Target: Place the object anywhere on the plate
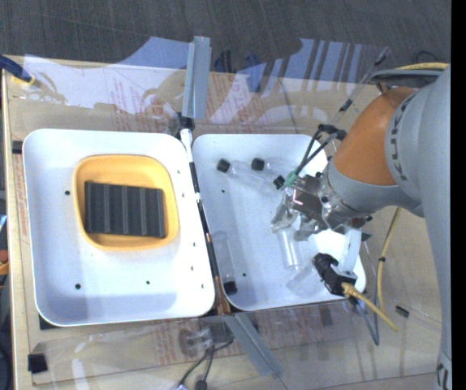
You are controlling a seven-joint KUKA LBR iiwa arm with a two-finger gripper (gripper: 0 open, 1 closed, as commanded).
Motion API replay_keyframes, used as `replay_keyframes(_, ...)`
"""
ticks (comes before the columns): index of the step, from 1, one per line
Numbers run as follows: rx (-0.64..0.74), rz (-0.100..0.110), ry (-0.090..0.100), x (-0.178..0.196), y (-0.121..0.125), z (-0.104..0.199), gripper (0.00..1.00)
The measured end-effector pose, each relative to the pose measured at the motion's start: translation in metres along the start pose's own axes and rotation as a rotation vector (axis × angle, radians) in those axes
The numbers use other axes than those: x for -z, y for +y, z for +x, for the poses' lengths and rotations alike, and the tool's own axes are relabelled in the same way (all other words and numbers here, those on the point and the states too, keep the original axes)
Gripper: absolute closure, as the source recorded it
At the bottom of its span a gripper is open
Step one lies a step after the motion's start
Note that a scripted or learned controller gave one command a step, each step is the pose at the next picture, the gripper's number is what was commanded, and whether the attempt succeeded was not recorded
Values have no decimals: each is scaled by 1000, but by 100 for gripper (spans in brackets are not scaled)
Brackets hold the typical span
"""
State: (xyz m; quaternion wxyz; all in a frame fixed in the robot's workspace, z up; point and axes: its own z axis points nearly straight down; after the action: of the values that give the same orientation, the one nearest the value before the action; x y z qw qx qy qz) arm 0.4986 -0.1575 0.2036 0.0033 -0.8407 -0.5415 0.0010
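Left bin: white and shallow, in the left half of the frame, lying on the table.
Plate: yellow-orange with rounded corners, inside the left bin toward its upper middle; a dark ribbed rectangle fills its centre.
Right bin: white, just beside the left bin, sharing the middle divider.
Clear tubes: several see-through tubes with black caps lie in the right bin. One sits near the bin's upper left with a loose black cap beside it; another lies along the bin's left wall, its cap toward the lower edge; at least one more lies in the centre right of the bin, under the arm's wrist.
Arm: grey with an orange band, entering from the right of the frame and bent down over the right bin's right side.
Claw: low over the centre right of the right bin, among the clear tubes; whether it is spread or closed, and whether anything sits in it, I cannot tell, since clear plastic and cabling blur together there.
Task's thing: the tubes are all in the right bin, well apart from the plate.
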Motion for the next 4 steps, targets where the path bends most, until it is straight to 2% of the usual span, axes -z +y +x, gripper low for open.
replay_keyframes(1,174,-4,-2,112,22,34,100)
replay_keyframes(2,378,1,-2,35,41,53,100)
replay_keyframes(3,702,-4,-4,26,53,118,100)
replay_keyframes(4,966,-6,-6,21,58,161,100)
